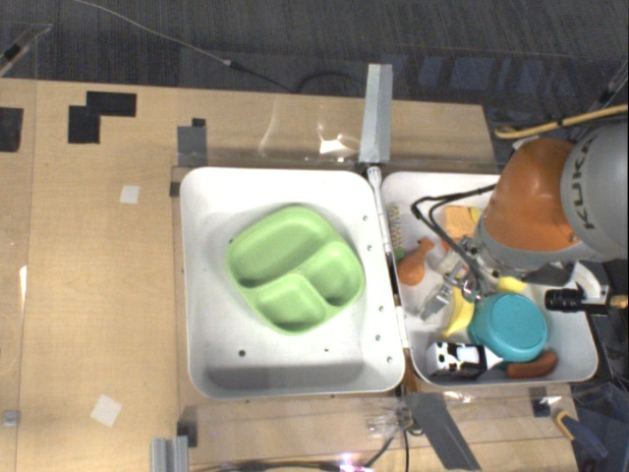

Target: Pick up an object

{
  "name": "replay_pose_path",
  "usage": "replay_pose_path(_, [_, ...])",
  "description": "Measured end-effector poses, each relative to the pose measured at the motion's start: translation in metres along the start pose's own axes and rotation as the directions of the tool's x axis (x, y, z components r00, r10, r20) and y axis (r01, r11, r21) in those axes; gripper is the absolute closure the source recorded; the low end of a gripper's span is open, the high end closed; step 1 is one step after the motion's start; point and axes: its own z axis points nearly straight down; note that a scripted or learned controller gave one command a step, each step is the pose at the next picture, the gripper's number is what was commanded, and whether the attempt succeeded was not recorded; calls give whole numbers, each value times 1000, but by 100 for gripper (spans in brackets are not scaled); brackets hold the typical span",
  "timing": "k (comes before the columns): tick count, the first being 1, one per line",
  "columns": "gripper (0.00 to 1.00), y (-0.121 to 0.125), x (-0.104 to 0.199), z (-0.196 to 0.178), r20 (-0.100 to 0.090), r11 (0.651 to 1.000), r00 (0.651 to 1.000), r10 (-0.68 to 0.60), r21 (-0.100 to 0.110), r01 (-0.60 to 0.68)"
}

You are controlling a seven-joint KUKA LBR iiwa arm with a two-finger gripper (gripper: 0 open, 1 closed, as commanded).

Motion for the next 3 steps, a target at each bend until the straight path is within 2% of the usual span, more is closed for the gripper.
replay_pose_path(1, [0,-23,45,-2,3,997,997,76,-1,-76])
replay_pose_path(2, [0,18,-23,1,-1,982,982,190,1,-190])
replay_pose_path(3, [0,1,-2,0,0,999,999,-36,0,36])
